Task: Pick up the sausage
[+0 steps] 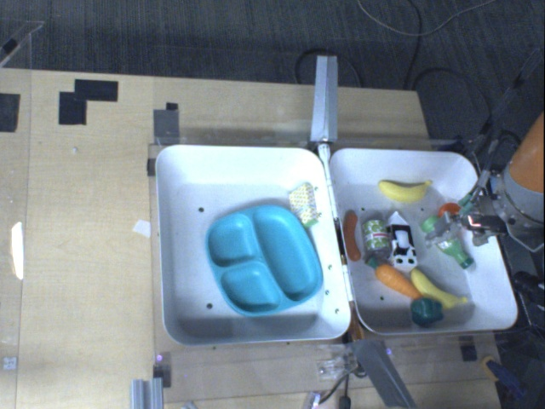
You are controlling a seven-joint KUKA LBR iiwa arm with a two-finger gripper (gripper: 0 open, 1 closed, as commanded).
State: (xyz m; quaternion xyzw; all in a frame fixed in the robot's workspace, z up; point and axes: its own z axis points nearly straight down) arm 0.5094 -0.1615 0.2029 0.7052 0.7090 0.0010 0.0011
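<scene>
Camera view: the sausage (351, 232) lies in the right bin (494, 315) against its left wall, just beside a small can (374, 235). The end effector (473, 221) sits over the bin's right side near a green bottle (454, 250), well apart from the sausage; whether it is open or closed cannot be determined.

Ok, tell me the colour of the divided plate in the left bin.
Light blue divided plate, seen in the camera view.

A plate (264, 258) lies in the left bin (183, 245); the sausage (351, 233) lies along the right bin's (494, 313) left wall.
</scene>
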